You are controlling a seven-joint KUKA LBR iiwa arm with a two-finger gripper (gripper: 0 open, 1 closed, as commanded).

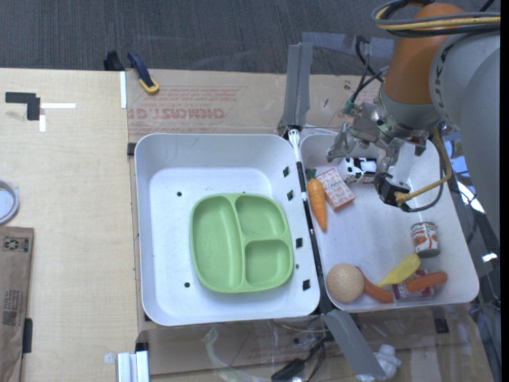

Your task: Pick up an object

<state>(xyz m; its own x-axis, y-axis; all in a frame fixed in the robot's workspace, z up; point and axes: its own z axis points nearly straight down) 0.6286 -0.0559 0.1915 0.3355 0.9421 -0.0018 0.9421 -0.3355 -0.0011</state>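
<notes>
My gripper point(359, 148) hangs over the rear part of the right bin point(457, 249), just above a small black-and-white toy cow point(363, 169). Left of the cow a red-and-white carton point(338, 189) lies next to an orange carrot point(317, 202). Farther forward in that bin stand a small can point(425, 238), a yellow banana point(400, 268), a tan ball point(344, 282) and orange sausage-like pieces point(426, 280). Nothing is seen lifted off the bin floor.
The left bin point(155, 213) holds a green divided plate point(242, 243). A grey upright post point(297, 86) stands behind the wall between the bins. A yellow cable with a dark plug point(395, 191) dangles from the wrist over the right bin.
</notes>
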